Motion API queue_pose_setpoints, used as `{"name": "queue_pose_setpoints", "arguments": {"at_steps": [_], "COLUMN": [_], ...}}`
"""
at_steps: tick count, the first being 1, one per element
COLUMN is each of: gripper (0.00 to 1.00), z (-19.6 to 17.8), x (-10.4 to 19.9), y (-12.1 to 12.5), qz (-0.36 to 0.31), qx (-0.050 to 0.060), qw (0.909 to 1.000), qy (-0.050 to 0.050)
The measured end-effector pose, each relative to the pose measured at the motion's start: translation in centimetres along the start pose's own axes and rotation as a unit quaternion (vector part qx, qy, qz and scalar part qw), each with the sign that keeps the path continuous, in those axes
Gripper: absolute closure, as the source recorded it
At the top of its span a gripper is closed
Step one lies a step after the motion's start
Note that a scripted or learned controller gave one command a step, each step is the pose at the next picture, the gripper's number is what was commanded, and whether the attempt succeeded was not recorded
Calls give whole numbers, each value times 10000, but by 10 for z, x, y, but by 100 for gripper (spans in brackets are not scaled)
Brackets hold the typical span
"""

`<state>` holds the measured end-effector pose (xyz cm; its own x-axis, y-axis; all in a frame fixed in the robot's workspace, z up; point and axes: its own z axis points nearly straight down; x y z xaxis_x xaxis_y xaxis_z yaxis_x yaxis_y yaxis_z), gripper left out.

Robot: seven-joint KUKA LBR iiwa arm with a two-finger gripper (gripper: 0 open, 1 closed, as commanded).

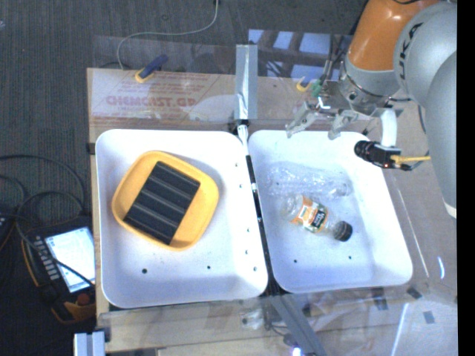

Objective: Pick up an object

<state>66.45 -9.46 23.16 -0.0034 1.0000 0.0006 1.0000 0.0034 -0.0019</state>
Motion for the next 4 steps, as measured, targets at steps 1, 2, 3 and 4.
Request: {"name": "queue_pose_setpoints", "arguments": {"at_steps": [1, 2, 3, 4], "gripper": [0, 0, 0, 0], "z": [115, 123, 123, 123], "x": [-1, -16, -19, -34], "y": [-63, -85, -92, -125], "qz": [-464, -1013, -1429, -1423], "qx": [-78, -292, -305, -304], "qw": [9989, 9944, 9892, 9893], "qy": [-14, -50, -80, -89]}}
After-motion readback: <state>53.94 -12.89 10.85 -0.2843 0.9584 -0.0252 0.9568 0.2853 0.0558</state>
